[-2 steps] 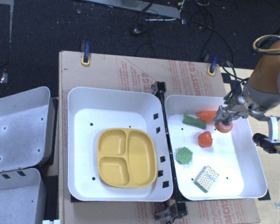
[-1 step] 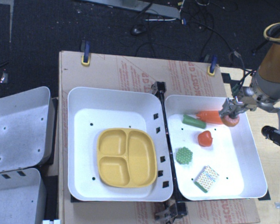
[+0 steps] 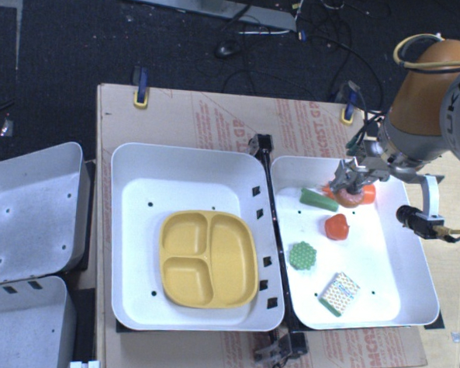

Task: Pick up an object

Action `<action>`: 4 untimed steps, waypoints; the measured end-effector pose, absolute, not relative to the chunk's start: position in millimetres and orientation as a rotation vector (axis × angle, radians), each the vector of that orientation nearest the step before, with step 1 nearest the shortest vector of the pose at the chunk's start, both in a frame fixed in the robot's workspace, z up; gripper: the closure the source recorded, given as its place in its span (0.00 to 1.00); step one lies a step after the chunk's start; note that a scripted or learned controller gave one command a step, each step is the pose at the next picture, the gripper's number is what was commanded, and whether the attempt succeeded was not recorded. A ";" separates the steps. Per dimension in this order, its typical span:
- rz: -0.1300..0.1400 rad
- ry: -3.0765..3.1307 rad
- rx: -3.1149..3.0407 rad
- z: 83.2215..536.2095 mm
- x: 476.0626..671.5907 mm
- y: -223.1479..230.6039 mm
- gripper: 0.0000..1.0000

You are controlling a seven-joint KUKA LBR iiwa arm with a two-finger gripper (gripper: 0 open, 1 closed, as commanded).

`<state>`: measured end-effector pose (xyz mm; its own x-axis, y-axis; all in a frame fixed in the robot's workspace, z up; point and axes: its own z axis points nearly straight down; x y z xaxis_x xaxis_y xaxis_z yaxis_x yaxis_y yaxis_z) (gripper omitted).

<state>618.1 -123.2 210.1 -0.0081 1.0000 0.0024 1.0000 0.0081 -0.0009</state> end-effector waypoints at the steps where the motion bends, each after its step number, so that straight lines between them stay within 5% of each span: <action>1: 0.000 -2.227 -2.212 217.1 610.3 -79.3 1.00; 4: -0.001 -2.230 -2.210 212.4 595.2 78.7 1.00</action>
